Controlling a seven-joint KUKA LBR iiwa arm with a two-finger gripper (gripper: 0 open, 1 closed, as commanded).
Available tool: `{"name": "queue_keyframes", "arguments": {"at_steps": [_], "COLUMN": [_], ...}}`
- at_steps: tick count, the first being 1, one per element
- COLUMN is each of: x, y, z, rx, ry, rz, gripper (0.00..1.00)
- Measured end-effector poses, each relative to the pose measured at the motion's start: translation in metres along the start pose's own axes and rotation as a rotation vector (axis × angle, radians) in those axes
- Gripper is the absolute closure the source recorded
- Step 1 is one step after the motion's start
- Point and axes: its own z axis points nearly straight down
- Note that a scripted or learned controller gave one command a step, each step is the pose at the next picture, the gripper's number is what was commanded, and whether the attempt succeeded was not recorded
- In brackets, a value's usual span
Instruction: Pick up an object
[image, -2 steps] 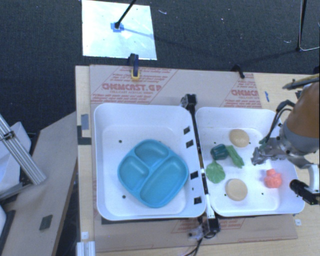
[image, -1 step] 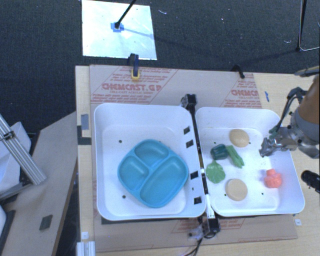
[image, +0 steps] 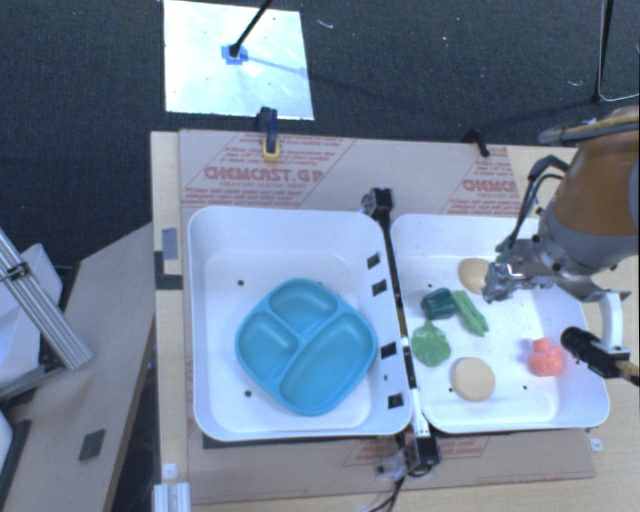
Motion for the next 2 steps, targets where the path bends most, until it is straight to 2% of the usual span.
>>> {"name": "queue_keyframes", "arguments": {"at_steps": [2], "x": [0.106], "y": [0.023], "z": [0.017], "rx": [0.002], "ry": [0.001], "rz": [0.001], "gripper": [1.00]}}
